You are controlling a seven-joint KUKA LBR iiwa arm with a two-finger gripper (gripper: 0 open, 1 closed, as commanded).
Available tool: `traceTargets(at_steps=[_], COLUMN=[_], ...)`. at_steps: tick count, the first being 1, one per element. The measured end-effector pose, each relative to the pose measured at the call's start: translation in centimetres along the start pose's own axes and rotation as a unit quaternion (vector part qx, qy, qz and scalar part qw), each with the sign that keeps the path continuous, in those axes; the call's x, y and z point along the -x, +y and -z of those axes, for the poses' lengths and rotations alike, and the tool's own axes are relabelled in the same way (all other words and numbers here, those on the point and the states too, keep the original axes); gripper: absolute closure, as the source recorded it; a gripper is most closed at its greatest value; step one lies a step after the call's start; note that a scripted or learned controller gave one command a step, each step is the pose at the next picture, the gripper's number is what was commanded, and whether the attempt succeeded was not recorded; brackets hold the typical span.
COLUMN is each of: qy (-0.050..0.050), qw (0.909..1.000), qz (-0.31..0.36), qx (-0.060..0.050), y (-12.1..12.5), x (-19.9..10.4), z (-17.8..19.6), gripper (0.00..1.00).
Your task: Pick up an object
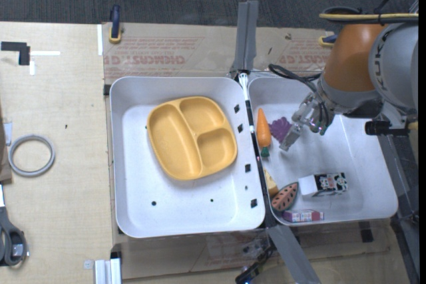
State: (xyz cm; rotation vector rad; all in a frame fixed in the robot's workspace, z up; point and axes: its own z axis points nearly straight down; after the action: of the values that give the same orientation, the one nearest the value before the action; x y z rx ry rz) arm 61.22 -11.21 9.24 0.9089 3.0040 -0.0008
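The arm reaches in over the right bin, 1 of 2 white bins on the surface. The left bin, on the far side of the divider from the end effector, carries a yellow divided plate with 3 compartments.

The end effector hangs low in the right bin, pointing down and toward the divider. Its 2 fingers appear slightly apart, with nothing visible between them.

Nearest candidate: a purple grape cluster, just beside the fingertips on the divider side, possibly touching them; contact cannot be confirmed. It is small, lumpy and roughly round, with no clear long axis.

Next candidate: an orange carrot, just beyond the grapes and against the bin wall. Its long axis runs along the divider, roughly crosswise to the reach of the end effector. A green tip shows at its near end.

Remaining items lie well apart from the end effector toward the bin's front edge: a black-and-white carton, a watermelon slice and a pink pack.

Judgement: the coming move is a short shift toward the divider onto the grapes.
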Motion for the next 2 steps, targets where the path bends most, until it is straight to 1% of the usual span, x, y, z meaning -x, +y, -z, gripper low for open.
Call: traceTargets(at_steps=[1, 2], qy=[0.0, 0.0], qw=[1.0, 0.9871], qz=[0.0, -0.16], qx=[0.0, 0.0], y=[0.0, 3.5], x=[0.0, 2.2], z=[0.0, 0.0], gripper=[0.0, 0.0])
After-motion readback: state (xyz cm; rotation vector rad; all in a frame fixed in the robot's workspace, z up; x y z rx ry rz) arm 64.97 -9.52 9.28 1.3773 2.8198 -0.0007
